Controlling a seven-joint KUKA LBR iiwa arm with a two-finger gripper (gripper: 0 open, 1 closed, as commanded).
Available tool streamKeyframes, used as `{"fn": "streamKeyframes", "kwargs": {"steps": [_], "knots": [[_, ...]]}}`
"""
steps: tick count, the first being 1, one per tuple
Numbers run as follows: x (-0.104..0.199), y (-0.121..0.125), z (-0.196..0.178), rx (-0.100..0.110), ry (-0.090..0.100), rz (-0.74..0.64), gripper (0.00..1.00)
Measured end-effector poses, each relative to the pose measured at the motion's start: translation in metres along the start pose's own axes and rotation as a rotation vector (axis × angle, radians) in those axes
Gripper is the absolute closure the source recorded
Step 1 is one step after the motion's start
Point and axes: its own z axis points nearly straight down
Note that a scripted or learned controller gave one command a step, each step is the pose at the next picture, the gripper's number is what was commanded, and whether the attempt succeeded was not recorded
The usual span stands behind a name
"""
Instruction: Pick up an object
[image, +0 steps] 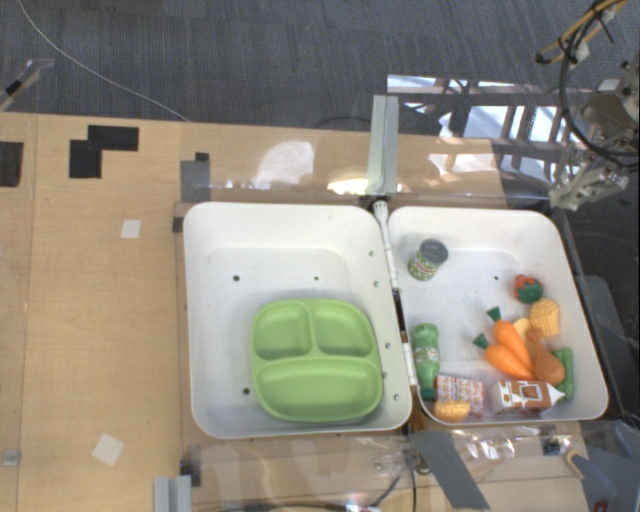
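Note:
The right bin (480, 232) holds several toy foods. A small tin can (428, 260) stands near its back left. A green bottle (426, 355) lies along the left wall. Two orange carrots (509, 348) lie at the middle right, with a yellow corn cob (545, 317) and a red and green vegetable (528, 290) behind them. A colourful snack packet (460, 396) and a small carton (525, 398) lie along the front wall. A green pod (566, 366) rests by the right wall.
The left bin (220, 250) holds a green divided plate (318, 358) towards its front. Metal framing (384, 140) and cables (585, 60) stand behind the bins at the top right. Wooden bench top (90, 330) extends to the left.

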Motion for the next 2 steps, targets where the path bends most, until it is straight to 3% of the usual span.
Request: {"fn": "streamKeyframes", "kwargs": {"steps": [1,2], "knots": [[0.008,-0.035,-0.054,0.003,0.001,0.028,1.00],[0.008,-0.035,-0.140,0.005,0.001,-0.027,1.00]]}}
